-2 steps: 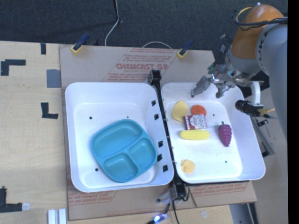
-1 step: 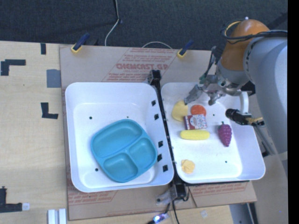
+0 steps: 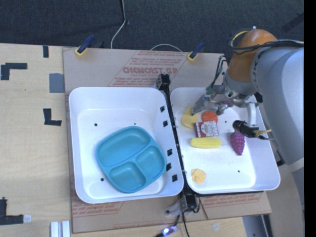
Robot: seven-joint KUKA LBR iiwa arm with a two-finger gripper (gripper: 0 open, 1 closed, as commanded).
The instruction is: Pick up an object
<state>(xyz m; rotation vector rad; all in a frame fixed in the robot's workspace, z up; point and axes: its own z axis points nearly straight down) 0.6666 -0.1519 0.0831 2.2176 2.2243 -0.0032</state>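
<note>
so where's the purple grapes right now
The purple grapes lie on the right side of the right bin, just right of the yellow corn.

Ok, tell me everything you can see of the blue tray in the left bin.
The tray is light blue, looks like smooth plastic, with rounded corners and three compartments: one large along its upper left, two smaller at its lower right. It lies flat on the left bin's floor, turned at an angle, toward the bin's near side. Nothing sits in it.
</note>
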